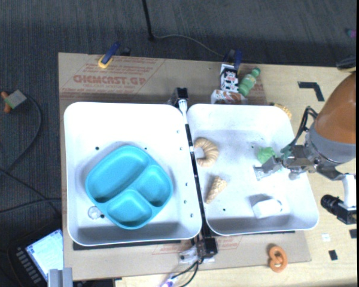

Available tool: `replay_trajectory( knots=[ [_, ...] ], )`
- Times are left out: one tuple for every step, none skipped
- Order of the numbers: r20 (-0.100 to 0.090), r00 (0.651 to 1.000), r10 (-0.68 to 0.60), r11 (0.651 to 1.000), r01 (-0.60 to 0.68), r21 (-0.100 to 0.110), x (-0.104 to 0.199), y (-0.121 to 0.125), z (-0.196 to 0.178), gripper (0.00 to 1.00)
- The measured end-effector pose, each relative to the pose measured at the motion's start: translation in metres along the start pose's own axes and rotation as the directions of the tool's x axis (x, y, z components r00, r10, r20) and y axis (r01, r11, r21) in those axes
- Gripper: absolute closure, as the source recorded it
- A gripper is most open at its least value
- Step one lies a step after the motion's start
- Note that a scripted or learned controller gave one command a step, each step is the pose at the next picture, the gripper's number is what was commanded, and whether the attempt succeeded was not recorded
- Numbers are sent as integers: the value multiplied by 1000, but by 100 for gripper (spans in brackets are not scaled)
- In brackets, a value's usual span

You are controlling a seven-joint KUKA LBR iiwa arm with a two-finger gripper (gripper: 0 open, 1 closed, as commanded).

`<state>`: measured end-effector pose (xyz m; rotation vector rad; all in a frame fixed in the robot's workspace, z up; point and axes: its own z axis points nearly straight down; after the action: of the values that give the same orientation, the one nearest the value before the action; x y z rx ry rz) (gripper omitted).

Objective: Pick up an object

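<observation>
In the right bin (239,121), a small green object (265,155) lies at the middle right. My gripper (274,165) reaches in from the right and sits low, right beside the green object and just below it; I cannot see whether it touches it. A tan curled pastry-like piece (206,151) lies near the bin's left wall. A second tan piece (215,188) lies below it. A white rounded block (267,207) rests near the front right corner.
The left bin (78,124) holds a blue divided plate (129,185). Behind the right bin stand a small black-and-white toy (228,80) and a green bottle (249,82). An orange ring (277,257) lies on the bench in front.
</observation>
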<state>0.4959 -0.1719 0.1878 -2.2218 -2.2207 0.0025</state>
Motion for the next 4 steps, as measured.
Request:
replay_trajectory(
  knots=[
    [-1, 1000, 0, 1000, 0, -6, 43, -10, 101, 0],
    [5, 1000, 3, 1000, -2, -11, 41, -9, 90, 100],
    [1, 1000, -1, 1000, 1, -2, 0, 76, 76, 100],
    [1, 1000, -3, 1000, 3, -4, 38, 158, 31, 100]
  ],
)
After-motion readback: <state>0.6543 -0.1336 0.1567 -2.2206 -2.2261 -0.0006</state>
